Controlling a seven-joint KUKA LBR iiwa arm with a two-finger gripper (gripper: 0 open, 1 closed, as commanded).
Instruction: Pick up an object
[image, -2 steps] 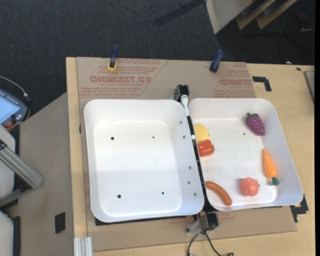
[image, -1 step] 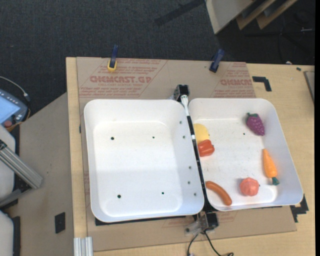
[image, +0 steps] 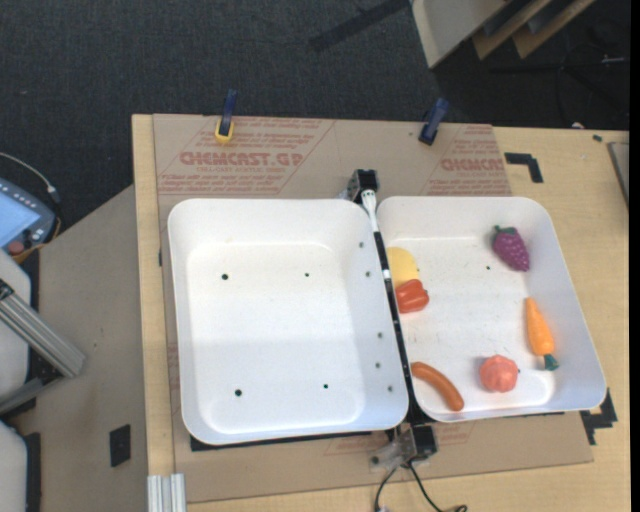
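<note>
Whether my hand is open or closed I cannot tell. The things to pick all lie in the right bin (image: 465, 320): purple grapes (image: 510, 248) at the far corner, a carrot (image: 539, 330) along the right wall, a pinkish-red fruit (image: 498, 373) and a sausage (image: 437, 385) near the front, a red pepper (image: 412, 296) touching a yellow piece (image: 402, 264) against the wall shared with the left bin (image: 265, 320)

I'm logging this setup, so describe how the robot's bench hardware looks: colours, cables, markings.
Two shallow white bins, left bin and right bin, sit on a brown board with red lettering. Blue clamps grip its far edge. A black clip joins the bins, and a dark cable trails off the near edge.
</note>
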